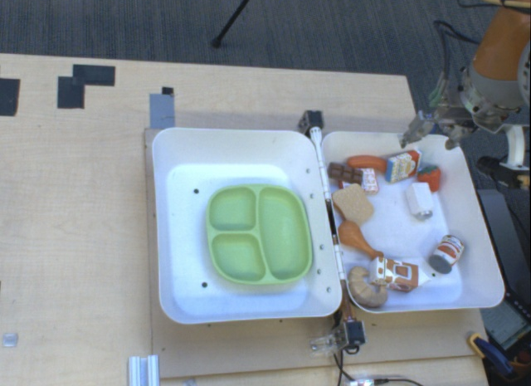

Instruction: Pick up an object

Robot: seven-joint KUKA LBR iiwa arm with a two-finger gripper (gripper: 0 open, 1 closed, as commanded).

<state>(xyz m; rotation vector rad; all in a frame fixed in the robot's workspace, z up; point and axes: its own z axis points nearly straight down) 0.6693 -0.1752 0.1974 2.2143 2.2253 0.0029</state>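
Here, end effector (431,127) above right bin's (481,210) far rim, prongs spread apart, nothing between them, near small carton (402,165).

Arm (500,44) reaches in from the right; gripper (433,127) spread open, empty.

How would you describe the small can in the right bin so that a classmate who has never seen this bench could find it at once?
Start at the right-hand white bin, the one crowded with toy food. Go to its near right corner, where the can lies tipped on its side, apart from the rest. It is the one cylinder there, with dark ends and a white and orange-red label; the carton to its left is boxy.
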